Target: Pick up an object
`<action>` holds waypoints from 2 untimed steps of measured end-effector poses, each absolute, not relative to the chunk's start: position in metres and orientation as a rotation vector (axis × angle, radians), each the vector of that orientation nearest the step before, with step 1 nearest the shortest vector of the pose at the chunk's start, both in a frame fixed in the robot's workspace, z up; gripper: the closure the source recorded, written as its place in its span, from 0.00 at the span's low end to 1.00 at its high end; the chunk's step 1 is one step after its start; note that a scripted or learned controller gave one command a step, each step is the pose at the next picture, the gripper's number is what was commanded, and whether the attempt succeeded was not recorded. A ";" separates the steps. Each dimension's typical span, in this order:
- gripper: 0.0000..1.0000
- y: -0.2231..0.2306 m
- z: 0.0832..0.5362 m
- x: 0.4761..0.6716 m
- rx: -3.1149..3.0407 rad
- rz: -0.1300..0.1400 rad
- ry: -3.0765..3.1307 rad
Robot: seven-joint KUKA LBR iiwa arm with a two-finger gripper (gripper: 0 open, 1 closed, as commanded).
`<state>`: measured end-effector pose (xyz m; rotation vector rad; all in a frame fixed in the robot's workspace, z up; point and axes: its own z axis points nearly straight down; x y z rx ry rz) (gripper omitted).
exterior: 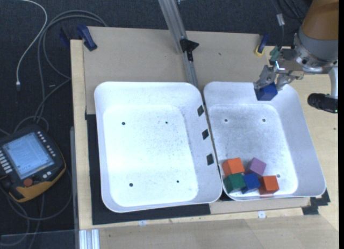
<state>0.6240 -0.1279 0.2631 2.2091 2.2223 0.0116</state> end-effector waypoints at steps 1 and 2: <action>1.00 -0.046 0.285 0.629 2.209 0.010 2.232; 1.00 0.032 0.242 0.662 2.213 0.003 2.233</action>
